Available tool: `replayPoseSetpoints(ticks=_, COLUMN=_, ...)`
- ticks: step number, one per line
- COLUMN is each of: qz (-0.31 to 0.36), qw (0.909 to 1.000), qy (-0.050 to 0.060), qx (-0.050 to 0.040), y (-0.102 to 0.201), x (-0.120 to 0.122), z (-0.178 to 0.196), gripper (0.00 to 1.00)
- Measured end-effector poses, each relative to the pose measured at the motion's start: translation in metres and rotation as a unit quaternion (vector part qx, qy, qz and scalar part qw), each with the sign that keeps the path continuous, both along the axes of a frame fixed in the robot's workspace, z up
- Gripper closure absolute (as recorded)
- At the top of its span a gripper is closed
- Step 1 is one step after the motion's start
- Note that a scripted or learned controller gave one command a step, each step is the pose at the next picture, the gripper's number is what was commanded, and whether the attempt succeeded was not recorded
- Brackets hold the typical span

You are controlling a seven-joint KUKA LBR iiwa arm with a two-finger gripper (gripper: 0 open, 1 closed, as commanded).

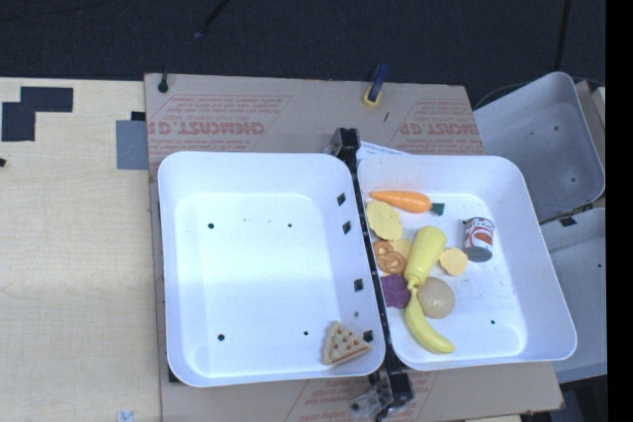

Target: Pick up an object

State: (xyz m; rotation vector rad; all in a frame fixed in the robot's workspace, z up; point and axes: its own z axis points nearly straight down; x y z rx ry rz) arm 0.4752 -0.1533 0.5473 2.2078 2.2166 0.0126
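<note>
The right bin holds a pile of toy food along its left side. An orange carrot lies at the top, with a pale yellow piece under it. Below come a yellow bottle-shaped toy, an orange pretzel-like piece, a purple piece, a tan potato and a yellow banana. A small red and white can stands to the right, next to a small yellow round piece. A pizza slice lies in the left bin's near right corner.
Both bins rest on a cardboard sheet over a wooden bench. A black clip divider runs between the bins. A grey metal tray sits off to the right. A blue and yellow clamp sticks up behind the bins.
</note>
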Motion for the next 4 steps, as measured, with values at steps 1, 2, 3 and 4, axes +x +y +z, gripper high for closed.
replayPoseSetpoints(ticks=1, qz=-0.002, qw=1.0000, qy=0.007, qx=0.0008, y=-0.061, x=0.068, z=-0.053, gripper=1.00)
replayPoseSetpoints(ticks=2, qz=-0.001, qw=1.0000, qy=0.007, qx=0.0010, y=-0.060, x=0.065, z=-0.007, gripper=1.00)
replayPoseSetpoints(ticks=3, qz=-0.001, qw=0.9999, qy=0.016, qx=0.0048, y=-0.011, x=0.017, z=-0.153, gripper=1.00)
replayPoseSetpoints(ticks=4, qz=-0.001, qw=1.0000, qy=0.001, qx=-0.0003, y=-0.010, x=0.000, z=-0.001, gripper=1.00)
